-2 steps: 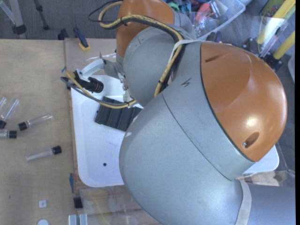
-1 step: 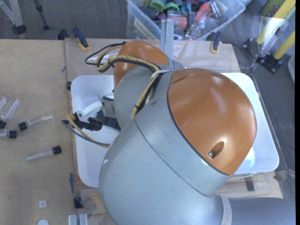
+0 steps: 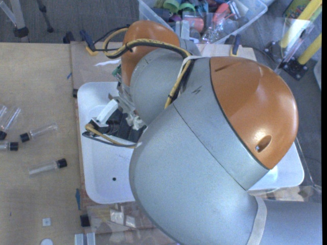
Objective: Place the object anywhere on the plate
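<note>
My grey and orange arm looms close to the camera and hides most of both bins. The left white bin shows its left and front part, bare white but for a tiny dark speck. My gripper hangs low over the back left part of that bin, half hidden under the wrist. The arm covers whatever lies beneath it there. A small corner of the right bin peeks out past the arm's orange shell.
Several clear tubes with black caps lie on the wooden bench left of the bins. A clear tub of coloured items stands at the back. Yellow pieces stand at the back right.
</note>
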You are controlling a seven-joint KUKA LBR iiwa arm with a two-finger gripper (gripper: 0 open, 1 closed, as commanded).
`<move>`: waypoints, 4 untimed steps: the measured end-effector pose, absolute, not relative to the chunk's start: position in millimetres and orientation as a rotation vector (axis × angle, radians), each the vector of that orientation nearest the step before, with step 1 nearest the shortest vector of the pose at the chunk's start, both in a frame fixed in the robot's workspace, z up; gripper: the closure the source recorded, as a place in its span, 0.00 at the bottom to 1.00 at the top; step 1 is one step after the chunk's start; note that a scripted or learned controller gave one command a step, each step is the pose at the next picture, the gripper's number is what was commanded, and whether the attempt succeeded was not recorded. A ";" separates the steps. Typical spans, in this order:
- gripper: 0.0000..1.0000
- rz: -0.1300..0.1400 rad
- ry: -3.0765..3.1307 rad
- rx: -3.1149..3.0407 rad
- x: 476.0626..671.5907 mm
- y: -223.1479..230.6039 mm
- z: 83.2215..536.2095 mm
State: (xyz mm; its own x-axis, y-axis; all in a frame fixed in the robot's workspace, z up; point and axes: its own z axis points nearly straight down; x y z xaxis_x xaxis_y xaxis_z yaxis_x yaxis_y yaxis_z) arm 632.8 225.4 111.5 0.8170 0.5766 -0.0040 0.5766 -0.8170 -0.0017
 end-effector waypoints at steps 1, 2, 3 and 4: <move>1.00 0.006 -1.682 -2.653 658.3 225.5 113.4; 1.00 0.002 -1.022 -2.970 666.0 225.2 184.5; 1.00 -0.004 -1.001 -2.976 577.9 226.1 89.0; 1.00 0.003 -1.613 -2.696 599.9 224.8 115.8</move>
State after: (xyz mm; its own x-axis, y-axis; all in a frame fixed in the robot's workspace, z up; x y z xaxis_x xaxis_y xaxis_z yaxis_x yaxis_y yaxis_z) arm 599.9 224.8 115.8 0.4726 0.8813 -0.0018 0.8813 -0.4726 -0.0010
